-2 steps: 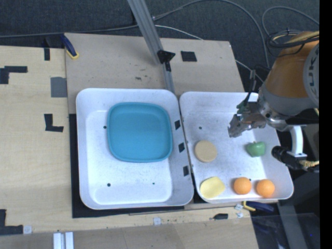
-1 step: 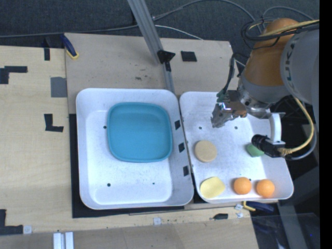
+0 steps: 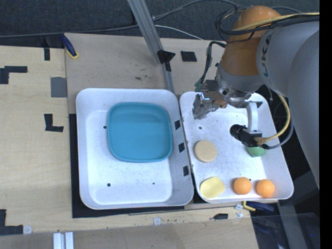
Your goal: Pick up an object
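- Camera view: the gripper (image 3: pixel 201 108) hangs over the upper left corner of the right bin (image 3: pixel 275 134); nothing shows between its tips, and how far they stand apart is too small and dark to tell.
- Below it on the bin floor lies a tan round disc (image 3: pixel 206 151), flat, with no clear long axis.
- Nearer the front edge sits a pale yellow piece (image 3: pixel 212 187), slightly wider than tall, its long axis running roughly left to right.
- Just right of it, two orange balls (image 3: pixel 241 185) (image 3: pixel 265 188) sit side by side along the front wall, close but apart.
- A small green object (image 3: pixel 255 150) lies toward the right side, partly hidden under a black fitting on the arm.
- The left bin (image 3: pixel 88 139) holds a blue square plate (image 3: pixel 139 132), lying flat, set toward its upper half.
- The grey arm (image 3: pixel 290 61) with its orange band enters from the right.
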Robot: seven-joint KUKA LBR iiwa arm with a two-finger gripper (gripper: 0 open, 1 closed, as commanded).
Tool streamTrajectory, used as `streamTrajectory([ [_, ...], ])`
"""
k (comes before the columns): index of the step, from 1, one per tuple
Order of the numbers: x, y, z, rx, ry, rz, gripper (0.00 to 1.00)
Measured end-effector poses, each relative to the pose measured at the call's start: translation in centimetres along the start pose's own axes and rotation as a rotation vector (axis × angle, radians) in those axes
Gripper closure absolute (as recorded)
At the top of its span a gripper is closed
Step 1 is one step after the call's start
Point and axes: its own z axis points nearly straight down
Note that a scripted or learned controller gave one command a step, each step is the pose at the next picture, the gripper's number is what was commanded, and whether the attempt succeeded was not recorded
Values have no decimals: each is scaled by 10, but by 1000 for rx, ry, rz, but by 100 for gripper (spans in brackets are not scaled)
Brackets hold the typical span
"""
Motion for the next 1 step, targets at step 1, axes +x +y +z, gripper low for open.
streamTrajectory([
  [1,55,15,-5,0,0,0,100],
])
